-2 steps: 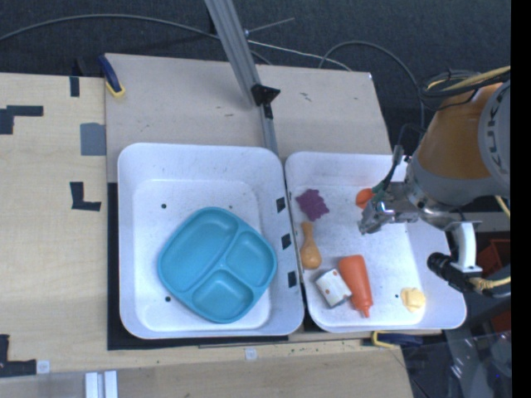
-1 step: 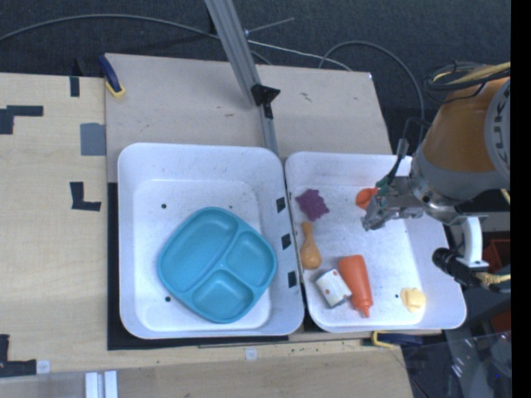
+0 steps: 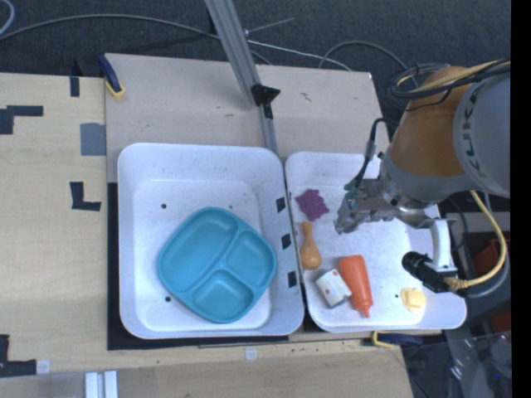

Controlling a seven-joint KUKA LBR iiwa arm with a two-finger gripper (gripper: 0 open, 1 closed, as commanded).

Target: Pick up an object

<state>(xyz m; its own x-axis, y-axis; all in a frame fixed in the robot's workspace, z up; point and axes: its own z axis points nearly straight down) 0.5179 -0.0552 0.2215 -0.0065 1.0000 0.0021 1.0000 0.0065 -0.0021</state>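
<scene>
Half of the right bin (image 3: 431,309) hides under the arm; whether the jaws (image 3: 347,220) are parted, I cannot tell.

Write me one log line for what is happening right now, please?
arm: over right bin | gripper: above bin floor, nothing seen held | nearby: purple piece, carrot | left bin: blue plate

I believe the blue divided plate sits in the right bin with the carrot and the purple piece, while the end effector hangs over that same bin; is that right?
Not quite: the camera view shows the plate alone in the left bin. The carrot and purple piece do lie in the right bin, and the end effector hangs over that bin.
</scene>
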